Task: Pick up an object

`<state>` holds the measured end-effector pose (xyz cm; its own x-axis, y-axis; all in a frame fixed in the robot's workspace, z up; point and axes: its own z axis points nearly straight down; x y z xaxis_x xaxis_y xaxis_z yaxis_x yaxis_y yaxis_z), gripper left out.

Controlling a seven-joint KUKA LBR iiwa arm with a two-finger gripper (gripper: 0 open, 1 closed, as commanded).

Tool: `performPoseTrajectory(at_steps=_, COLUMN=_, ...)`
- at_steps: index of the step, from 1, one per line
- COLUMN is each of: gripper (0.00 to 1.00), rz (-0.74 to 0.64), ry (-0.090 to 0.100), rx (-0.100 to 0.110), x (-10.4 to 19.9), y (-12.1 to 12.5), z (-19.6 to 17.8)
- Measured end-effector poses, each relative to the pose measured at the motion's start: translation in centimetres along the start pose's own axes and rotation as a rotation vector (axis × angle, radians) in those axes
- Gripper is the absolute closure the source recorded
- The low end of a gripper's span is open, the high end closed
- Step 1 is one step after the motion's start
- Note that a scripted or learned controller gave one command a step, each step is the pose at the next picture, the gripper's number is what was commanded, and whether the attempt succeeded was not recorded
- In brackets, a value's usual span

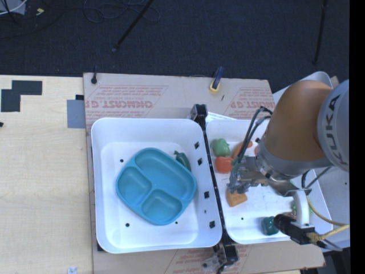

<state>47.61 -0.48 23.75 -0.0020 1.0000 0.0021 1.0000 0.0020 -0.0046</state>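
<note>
The arm's two-finger gripper (235, 182) hung low in the right white bin (251, 233); I could not tell its state. An orange wedge-shaped block (236, 198) lay just beneath it, on the near side, long axis roughly crosswise. A red round piece (223, 164) sat just beyond, towards the divider.

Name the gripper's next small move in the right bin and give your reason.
Probably a short straight descent: the gripper hangs just above the orange block in the right bin, while the red piece and green piece lie farther up, apart from it.
</note>
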Motion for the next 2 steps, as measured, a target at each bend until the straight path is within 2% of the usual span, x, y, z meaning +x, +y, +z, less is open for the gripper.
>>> performPoseTrajectory(at_steps=2, gripper=1.0, rz=0.001, ry=-0.001, rx=0.0, x=0.36, y=0.56, z=0.24)
